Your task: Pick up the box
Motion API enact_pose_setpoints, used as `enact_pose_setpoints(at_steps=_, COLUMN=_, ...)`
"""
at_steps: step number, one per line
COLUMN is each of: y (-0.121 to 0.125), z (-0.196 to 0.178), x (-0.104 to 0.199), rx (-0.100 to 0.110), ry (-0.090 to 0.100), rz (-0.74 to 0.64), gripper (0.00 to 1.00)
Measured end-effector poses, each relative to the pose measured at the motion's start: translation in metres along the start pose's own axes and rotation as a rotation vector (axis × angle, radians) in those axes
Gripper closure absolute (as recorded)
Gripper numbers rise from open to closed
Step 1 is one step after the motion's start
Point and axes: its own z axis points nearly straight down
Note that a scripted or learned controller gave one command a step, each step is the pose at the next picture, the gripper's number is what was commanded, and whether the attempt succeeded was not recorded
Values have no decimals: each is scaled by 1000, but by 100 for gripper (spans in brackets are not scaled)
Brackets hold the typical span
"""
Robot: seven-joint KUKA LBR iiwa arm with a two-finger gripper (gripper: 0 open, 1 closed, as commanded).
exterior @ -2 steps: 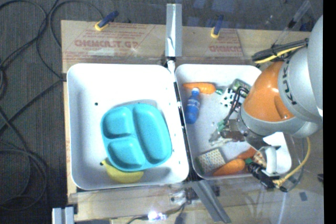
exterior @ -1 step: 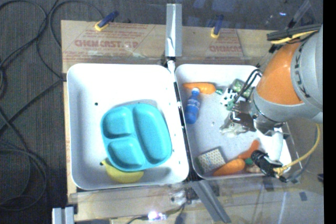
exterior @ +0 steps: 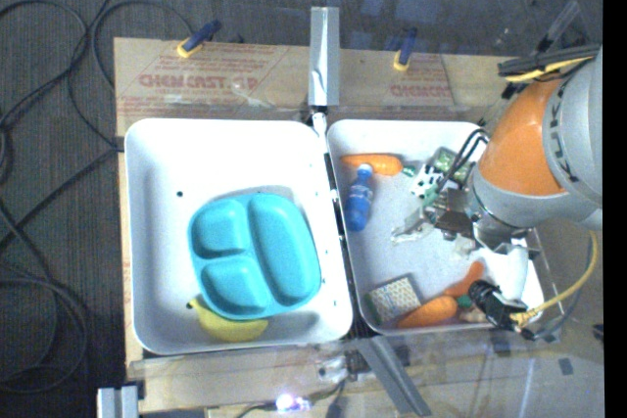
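So the box (exterior: 394,295) sits at the near edge of the right bin (exterior: 411,134), close to the front left corner, lying flat and a bit skewed. Small, patterned top, looks like thin cardboard, so my guess is it's light and fairly stiff but would dent if squeezed hard. Being that flat, a grab from above across its shorter sides seems like the way, though the bin wall just beside it and the orange carrot-looking thing (exterior: 428,312) touching its right side leave little room for fingers there. Might slide around on the smooth bin floor too.

Further in, the gripper (exterior: 431,215) hangs over the middle of the right bin, well apart from the box. Can't tell how it's set from this angle, and nothing obviously in it. A blue bottle (exterior: 359,201) lies by the divider, and another orange piece (exterior: 372,163) sits at the far wall.

Left bin (exterior: 157,162) has a blue divided tray (exterior: 255,255) on top of something yellow (exterior: 230,325).
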Motion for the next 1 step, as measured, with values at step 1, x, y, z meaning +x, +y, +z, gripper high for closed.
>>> enact_pose_setpoints(at_steps=1, y=2, z=92, x=-2, rx=-4, ry=4, rz=44, gripper=0)
